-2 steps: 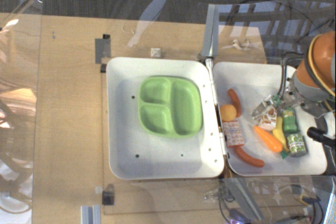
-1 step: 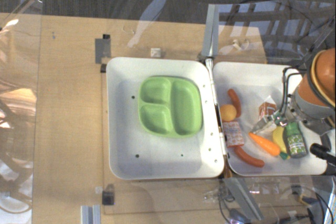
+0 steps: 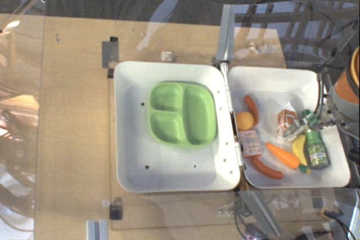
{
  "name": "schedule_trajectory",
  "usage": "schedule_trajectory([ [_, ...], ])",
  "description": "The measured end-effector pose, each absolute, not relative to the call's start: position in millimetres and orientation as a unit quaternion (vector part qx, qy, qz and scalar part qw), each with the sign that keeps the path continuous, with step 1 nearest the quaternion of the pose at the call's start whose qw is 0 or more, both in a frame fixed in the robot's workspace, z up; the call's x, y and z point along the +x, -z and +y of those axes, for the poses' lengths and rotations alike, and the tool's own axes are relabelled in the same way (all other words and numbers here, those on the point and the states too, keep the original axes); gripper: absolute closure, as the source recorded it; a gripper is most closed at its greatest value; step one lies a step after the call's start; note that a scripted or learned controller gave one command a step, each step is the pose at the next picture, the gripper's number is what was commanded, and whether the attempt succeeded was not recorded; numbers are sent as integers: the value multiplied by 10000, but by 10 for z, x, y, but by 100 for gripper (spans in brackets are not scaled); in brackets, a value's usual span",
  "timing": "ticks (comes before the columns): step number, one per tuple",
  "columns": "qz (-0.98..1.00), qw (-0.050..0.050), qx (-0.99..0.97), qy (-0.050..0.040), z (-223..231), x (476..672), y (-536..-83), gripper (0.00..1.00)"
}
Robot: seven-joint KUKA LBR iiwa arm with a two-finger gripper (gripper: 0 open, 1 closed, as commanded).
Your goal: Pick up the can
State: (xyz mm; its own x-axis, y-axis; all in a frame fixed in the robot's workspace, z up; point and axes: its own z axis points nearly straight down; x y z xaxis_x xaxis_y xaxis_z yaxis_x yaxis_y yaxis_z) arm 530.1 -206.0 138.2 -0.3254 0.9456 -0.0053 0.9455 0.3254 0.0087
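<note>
The can (image 3: 285,120), brown and white, lies on its side in the right bin (image 3: 270,78), near the bin's middle. My gripper (image 3: 305,122) reaches in from the right and hangs low just to the right of the can, close to it or touching it. The gripper's metal parts also sit over the top of a green bottle (image 3: 316,151). I cannot see anything lifted clear of the bin floor.
Around the can in the right bin lie two red sausages (image 3: 251,109) (image 3: 266,168), an orange ball (image 3: 244,120), a pink packet (image 3: 250,143), a carrot (image 3: 282,155) and a yellow banana (image 3: 298,150). The left bin (image 3: 129,137) holds a green divided plate (image 3: 183,114).
</note>
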Motion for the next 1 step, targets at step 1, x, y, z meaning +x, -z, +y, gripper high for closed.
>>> schedule_trajectory([
  [1,7790,18,6270,-58,-1987,5109,-985,0],
])
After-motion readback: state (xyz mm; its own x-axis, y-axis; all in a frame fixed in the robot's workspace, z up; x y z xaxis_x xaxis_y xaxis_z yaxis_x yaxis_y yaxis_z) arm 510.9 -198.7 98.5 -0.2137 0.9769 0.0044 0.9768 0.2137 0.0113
